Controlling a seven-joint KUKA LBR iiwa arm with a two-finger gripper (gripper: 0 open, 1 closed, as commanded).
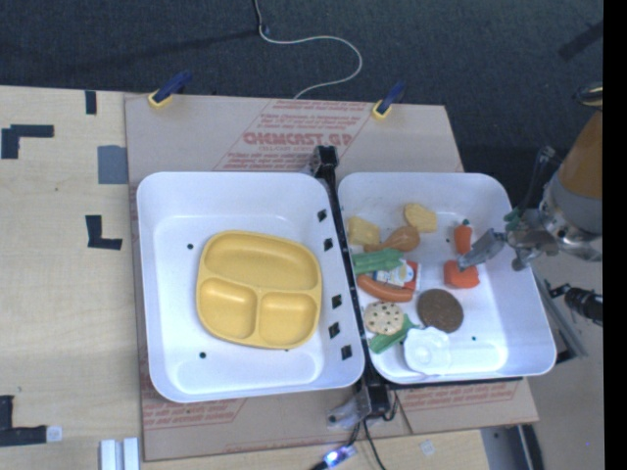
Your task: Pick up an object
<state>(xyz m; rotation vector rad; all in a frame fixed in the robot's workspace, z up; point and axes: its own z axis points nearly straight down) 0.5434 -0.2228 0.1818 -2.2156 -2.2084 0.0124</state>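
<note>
The right bin (509, 306) holds several toy foods. Among them are an orange-red carrot-like piece (462, 262), a brown patty (440, 309), a chocolate-chip cookie (384, 317), a red hot-dog piece (387, 283), a green piece (377, 260), two yellow pieces (419, 215) and a white lid-like piece (426, 351). My gripper (498, 254) hangs low over the right side of this bin, just right of the carrot-like piece, with one grey tip reaching over it. I see nothing lifted off the bin floor.
The left bin (167, 223) carries a yellow divided plate (260, 289). A black divider (338, 262) separates the bins. The arm (578, 199) enters over the right bin's right rim. A white cable (313, 52) lies on the dark floor behind.
</note>
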